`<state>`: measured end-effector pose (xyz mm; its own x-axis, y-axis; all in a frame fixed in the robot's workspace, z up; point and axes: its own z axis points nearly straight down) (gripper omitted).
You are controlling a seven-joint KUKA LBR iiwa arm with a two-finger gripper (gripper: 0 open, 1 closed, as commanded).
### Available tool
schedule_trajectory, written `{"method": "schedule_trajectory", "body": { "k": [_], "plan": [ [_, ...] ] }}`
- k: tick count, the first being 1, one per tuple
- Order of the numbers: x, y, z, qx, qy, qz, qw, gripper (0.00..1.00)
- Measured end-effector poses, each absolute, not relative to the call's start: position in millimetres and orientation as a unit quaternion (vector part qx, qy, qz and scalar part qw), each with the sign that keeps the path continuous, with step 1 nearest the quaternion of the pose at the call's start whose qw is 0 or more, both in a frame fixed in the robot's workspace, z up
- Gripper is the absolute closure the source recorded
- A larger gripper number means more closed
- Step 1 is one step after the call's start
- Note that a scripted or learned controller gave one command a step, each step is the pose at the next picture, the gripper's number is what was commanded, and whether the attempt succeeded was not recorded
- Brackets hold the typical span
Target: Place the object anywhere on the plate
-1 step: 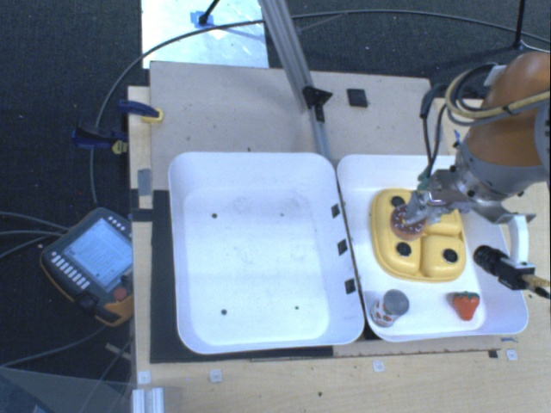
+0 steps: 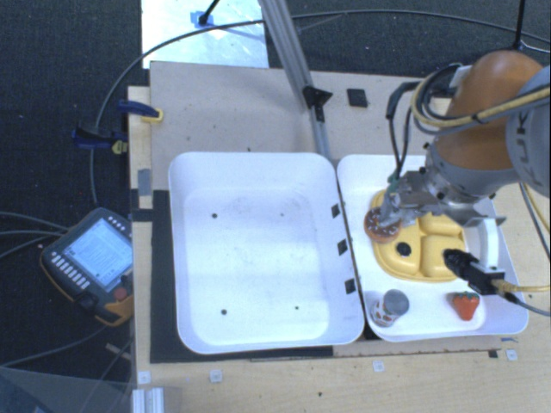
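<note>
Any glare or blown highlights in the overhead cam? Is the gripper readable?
Camera view: the left white bin is nearly blown out, its floor texture washed; bright glare on the shiny floor patch at top; the gripper over the yellow divided plate is soft and shadowed.

Left white bin point(image 2: 258, 179) on worktop point(image 2: 224, 110), handheld pendant point(image 2: 90, 261) off left edge, blue clamp point(image 2: 138, 110) at corner.

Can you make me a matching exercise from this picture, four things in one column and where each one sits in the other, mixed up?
Things:
1. yellow plate
2. strawberry
3. small can
4. handheld controller

Places:
A. off the bench, at the view's left
B. near edge of the right bin, by its left corner
C. middle of the right bin, under the gripper
D. near edge of the right bin, towards its right side

Pairs: 1-C, 2-D, 3-B, 4-A
</note>
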<state>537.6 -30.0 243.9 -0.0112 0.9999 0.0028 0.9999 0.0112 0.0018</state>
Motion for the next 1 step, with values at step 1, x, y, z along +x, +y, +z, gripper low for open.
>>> {"method": "schedule_trajectory", "body": {
  "k": [1],
  "plan": [
    [534.6, 18.0, 232.0, -0.704, -0.711, -0.001, 0.001, 1.0]
  ]
}}
